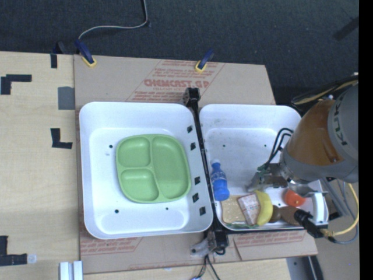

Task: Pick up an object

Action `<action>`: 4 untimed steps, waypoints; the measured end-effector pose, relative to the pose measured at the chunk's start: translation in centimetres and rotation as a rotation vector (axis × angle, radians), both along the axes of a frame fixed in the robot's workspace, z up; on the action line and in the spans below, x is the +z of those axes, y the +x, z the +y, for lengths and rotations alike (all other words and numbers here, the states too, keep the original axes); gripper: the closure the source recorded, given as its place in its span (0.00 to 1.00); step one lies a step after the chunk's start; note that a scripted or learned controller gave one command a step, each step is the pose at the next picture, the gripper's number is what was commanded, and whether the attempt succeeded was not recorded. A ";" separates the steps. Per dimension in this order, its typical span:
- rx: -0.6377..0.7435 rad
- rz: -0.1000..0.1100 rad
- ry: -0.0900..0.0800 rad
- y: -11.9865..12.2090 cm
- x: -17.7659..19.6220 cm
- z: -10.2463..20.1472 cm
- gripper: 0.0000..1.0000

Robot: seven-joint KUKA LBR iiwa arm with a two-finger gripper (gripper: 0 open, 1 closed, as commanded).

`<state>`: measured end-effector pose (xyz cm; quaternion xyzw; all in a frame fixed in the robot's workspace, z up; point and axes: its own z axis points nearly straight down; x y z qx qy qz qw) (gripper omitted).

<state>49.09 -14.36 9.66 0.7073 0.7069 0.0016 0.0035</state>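
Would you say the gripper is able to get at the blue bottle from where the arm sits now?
Probably yes: the blue bottle lies by the divider in the right bin, uncovered, with bare floor between it and the gripper.

I saw my gripper (260, 178) low in the right bin (245, 120), the arm (323, 142) reaching in from the right. Just below it lay a banana (265, 207) beside a sandwich-like item (240, 209). A blue bottle (219, 181) lay to its left, an orange piece (294, 199) to its lower right. Farther left, the other bin (93, 121) held a green divided plate (154, 168).
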 end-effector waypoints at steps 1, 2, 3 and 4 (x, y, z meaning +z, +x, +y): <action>0.000 0.007 0.002 -0.7 7.4 -2.1 1.00; 0.001 0.007 0.001 4.1 13.7 -2.4 1.00; 0.002 0.007 0.003 2.9 15.0 0.6 1.00; 0.002 0.009 0.002 9.2 12.5 0.0 1.00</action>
